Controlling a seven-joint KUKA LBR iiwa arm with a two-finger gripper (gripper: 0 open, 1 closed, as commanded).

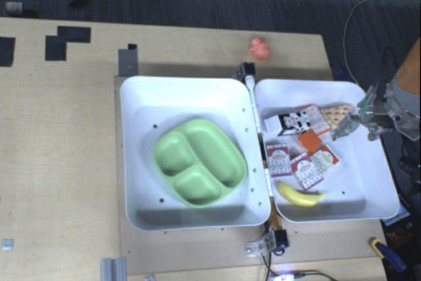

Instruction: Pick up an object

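Note:
The right bin (378,197) holds a yellow banana (299,195) near its front wall. Behind the banana lie an orange square packet (310,140), a black-and-white packet (296,120), a checkered packet (334,115) and several red-and-white packets (308,171). My gripper (357,130) hangs over the right part of this bin, just right of the checkered and orange packets. Its fingers stand apart, open, with nothing between them. The arm comes in from the right edge.
A green divided plate (199,160) lies in the left bin (141,207). A pink ball (260,47) rests on the bench behind the bins. A ridge (258,141) separates the two bins. A black cable (358,10) loops at the back right.

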